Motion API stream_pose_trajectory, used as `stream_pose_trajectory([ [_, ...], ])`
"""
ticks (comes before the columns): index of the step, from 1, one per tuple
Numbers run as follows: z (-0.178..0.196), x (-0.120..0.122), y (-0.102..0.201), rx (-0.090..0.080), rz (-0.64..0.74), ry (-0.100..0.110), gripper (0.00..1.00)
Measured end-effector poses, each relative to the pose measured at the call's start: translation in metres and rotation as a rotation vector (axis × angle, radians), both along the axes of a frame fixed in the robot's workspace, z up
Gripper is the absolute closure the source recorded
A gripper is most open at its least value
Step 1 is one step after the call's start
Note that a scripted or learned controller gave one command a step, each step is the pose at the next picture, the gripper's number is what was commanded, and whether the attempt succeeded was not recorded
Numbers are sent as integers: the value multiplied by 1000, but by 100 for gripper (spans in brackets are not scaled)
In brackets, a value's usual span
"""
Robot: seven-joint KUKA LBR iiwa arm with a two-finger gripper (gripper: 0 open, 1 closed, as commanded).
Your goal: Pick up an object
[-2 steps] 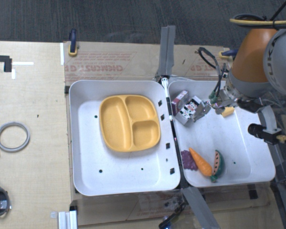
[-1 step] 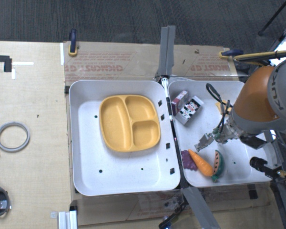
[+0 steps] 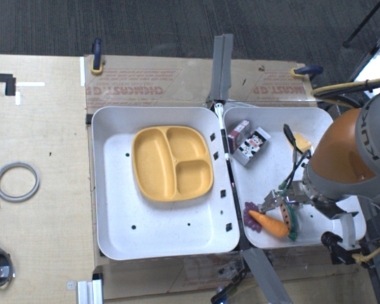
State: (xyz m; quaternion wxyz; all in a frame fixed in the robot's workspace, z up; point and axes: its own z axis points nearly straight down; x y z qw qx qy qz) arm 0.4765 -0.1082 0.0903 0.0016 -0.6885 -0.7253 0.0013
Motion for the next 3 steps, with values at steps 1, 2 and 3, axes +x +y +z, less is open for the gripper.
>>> stream_pose_trajectory([
  [1, 9, 1, -1, 0, 1, 1, 100],
  [2, 264, 2, -52, -4, -175, -2, 100],
  [3, 55, 0, -72, -1, -277, 1, 100],
])
